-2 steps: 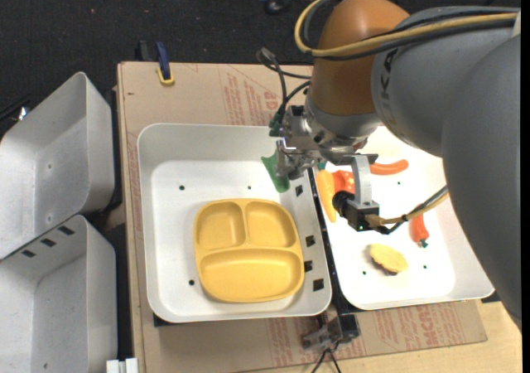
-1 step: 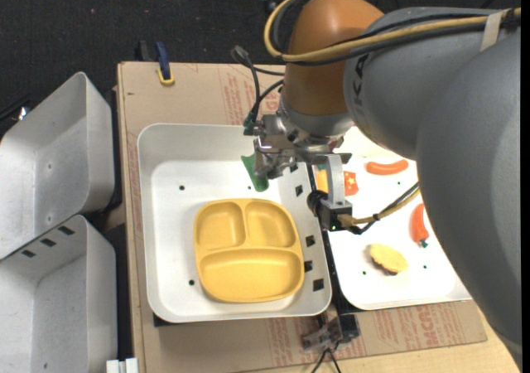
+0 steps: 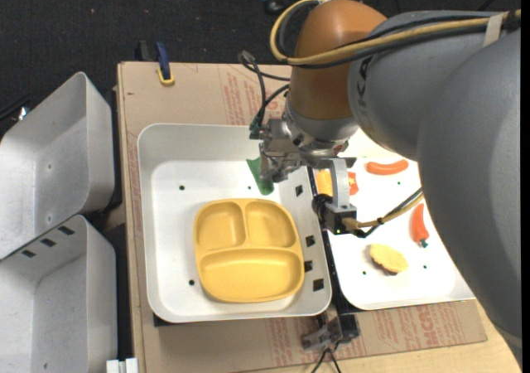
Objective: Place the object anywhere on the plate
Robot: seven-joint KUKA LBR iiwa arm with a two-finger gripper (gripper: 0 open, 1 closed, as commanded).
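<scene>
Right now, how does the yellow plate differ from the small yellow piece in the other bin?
The yellow plate is large, smooth and split into three compartments; the small yellow piece is little, lumpy and undivided. The plate lies in the left bin, the piece in the right bin. Both are yellow and lie flat.

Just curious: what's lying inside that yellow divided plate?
The yellow three-compartment plastic plate shows bare compartments. A green object sits beside its far rim, under the gripper, partly covered.
</scene>
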